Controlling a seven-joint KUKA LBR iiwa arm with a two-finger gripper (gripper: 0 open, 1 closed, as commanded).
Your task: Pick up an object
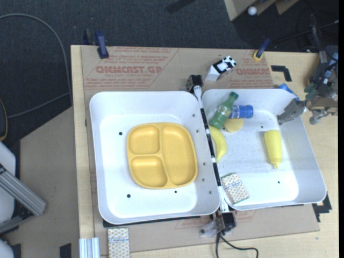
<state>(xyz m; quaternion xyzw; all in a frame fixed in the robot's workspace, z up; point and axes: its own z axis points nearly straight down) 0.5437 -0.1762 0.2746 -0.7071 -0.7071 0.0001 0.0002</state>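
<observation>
At right bin's (301,190) far-right rim: gripper (294,110) hovered w/ fingers apart, nothing held, near yellow bottle (273,146).

In the right bin (306,160) a yellow bottle (273,147) lies alone, a green bottle (223,112), blue cap (243,111), lemon (234,125) and banana (217,143) cluster by the left wall, a patterned box (235,187) at the near corner; a yellow plate (161,155) lies flat in the left bin (107,144).

a robotics lab is suggested: two white bins (107,198) are set on a cardboard sheet (134,63) held to the bench by clamps (100,43), with cables (37,26) trailed over dark carpet (43,4).
</observation>
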